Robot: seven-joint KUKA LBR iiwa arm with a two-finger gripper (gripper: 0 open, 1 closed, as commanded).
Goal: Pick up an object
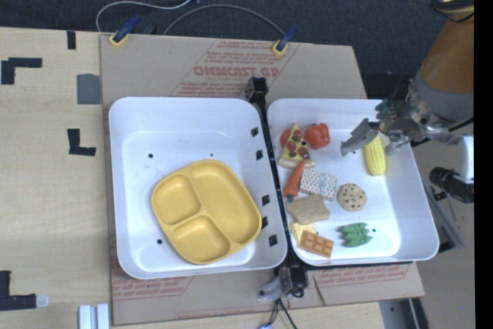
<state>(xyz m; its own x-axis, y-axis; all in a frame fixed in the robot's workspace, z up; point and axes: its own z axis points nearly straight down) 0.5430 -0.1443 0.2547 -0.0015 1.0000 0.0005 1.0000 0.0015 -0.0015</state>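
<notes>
Here I am holding the pincer [375,136] spread wide beside the yellow plastic corn cob [374,156]; straddling it squarely is advisable.

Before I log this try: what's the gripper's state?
Gripper: open, holding nothing, above the right bin beside the corn.

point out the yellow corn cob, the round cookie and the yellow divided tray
yellow toy corn cob [374,156]: camera view, middle of the cob
round tan chocolate-chip cookie [351,197]: camera view, centre of its top
yellow three-compartment plastic tray [205,210]: camera view, ridge between compartments
</notes>
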